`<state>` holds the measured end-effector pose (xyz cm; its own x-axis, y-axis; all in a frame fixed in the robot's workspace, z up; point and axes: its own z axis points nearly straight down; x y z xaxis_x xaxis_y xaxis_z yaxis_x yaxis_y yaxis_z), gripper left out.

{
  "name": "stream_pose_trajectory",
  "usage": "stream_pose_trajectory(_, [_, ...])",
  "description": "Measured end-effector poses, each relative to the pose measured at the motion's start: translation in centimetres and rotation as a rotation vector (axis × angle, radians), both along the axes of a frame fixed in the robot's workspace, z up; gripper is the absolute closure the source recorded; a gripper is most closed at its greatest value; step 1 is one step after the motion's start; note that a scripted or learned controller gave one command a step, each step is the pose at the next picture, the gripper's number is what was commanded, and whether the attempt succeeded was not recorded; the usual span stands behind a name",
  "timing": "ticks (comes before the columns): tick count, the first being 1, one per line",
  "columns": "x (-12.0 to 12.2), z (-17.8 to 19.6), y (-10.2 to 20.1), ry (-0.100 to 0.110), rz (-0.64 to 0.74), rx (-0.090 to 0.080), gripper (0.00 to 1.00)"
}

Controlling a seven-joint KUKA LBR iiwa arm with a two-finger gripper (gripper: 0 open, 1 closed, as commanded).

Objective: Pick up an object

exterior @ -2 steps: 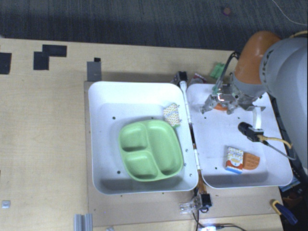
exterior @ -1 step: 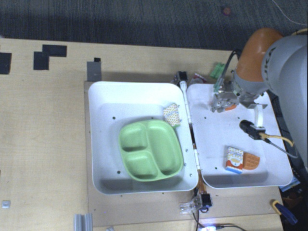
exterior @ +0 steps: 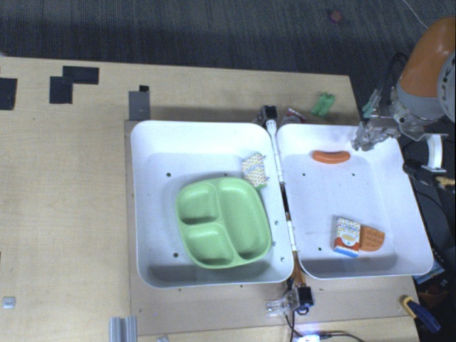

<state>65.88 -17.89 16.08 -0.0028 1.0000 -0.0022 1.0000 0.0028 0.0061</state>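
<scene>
Your gripper (exterior: 365, 140) hangs just right of the orange sausage-shaped toy (exterior: 331, 157) in the right white bin (exterior: 399, 212); whether its fingers are open, you cannot tell. Descending there risks striking the bin's rim.

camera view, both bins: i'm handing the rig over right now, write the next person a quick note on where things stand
Gripper: over the far right corner of the right bin, just right of the hot dog. Nothing visible between its fingers; open or shut is not clear.
Right bin: hot dog near the far wall, snack packet toward the near side.
Left bin: green divided plate, small patterned item at its far right edge.
Done: nothing lifted.
Left: grasp and lift one object; the hot dog looks closest.
</scene>
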Motion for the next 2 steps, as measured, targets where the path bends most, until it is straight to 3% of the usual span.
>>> stream_pose_trajectory(1, [0.0, -0.1, 0.1, 0.001, 0.001, 0.001, 0.0])
stream_pose_trajectory(2, [1.2, -5.7, 2.1, -0.003, 0.002, 0.001, 0.0])
